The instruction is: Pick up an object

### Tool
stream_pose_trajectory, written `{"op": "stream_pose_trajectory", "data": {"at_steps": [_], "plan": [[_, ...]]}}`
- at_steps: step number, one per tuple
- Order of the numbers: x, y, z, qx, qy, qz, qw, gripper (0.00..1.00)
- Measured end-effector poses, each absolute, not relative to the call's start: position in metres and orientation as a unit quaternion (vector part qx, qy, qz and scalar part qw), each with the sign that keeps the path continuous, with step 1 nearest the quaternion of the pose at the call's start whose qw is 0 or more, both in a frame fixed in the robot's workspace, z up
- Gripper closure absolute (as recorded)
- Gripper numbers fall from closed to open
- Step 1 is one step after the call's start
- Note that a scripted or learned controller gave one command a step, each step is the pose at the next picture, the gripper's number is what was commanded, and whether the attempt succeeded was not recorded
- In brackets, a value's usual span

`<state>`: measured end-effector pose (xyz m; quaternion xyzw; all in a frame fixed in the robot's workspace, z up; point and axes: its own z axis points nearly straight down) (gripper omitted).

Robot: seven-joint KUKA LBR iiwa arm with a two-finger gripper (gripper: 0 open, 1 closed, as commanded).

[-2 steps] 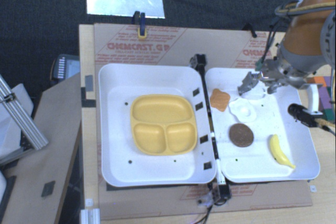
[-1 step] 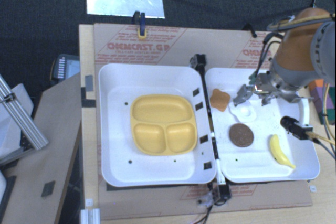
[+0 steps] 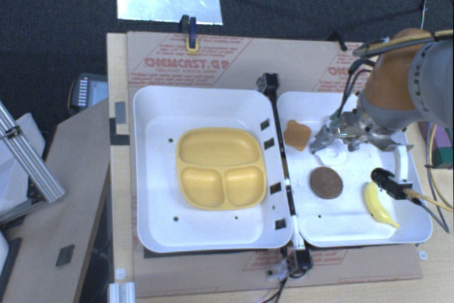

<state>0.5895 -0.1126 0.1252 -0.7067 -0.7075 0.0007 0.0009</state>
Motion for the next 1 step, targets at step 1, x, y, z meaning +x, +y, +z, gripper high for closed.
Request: {"op": "stream_pose_trajectory", "data": {"at_steps": [1], "plan": [[0.5904,-0.1124,0.0837,-0.707,-0.708,-0.0004,-0.001,0.0]]}}
